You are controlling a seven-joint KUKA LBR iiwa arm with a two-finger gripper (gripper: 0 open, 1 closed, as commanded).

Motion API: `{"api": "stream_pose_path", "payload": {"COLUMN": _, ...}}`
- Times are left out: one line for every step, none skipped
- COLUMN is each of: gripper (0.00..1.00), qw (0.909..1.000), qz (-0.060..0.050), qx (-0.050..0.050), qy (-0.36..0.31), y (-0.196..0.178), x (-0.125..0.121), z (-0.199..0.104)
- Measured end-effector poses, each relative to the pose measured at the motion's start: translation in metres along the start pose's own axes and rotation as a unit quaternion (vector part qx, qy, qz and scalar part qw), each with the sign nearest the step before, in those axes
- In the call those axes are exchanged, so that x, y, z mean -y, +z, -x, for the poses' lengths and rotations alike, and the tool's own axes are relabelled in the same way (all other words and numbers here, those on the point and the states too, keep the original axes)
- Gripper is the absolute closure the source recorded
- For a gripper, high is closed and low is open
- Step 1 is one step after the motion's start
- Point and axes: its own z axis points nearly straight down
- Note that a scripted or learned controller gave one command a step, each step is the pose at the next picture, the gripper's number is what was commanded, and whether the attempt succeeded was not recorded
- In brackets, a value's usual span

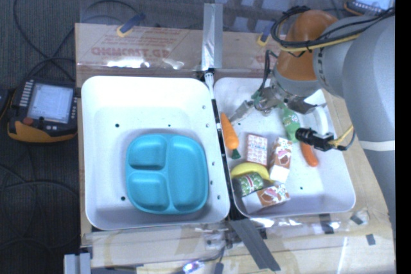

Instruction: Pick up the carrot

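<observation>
The carrot (228, 131) is orange with a green stem end pointing toward the front. It lies in the right bin (334, 196), along that bin's left wall. My gripper (248, 107) hangs low over the back left part of the same bin, just behind and to the right of the carrot's tip. It looks apart from the carrot. The grey arm with its orange band (307, 35) reaches in from the back right.
Right of the carrot lie two small cartons (257, 149) (281, 159), a banana (247, 170), a green can (249, 184), a green bottle (290, 124) and another small orange piece (309, 154). The left bin (103, 106) holds a blue divided plate (167, 173).
</observation>
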Motion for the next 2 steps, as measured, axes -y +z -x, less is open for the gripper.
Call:
{"api": "stream_pose_path", "payload": {"gripper": 0.0, "qw": 0.9998, "qz": 0.0, "qx": -0.001, "qy": 0.021, "y": -0.0008, "x": 0.0458, "z": -0.0011}}
{"api": "stream_pose_path", "payload": {"gripper": 0.0, "qw": 0.9998, "qz": 0.0, "qx": -0.001, "qy": 0.021, "y": -0.0008, "x": 0.0457, "z": -0.0011}}
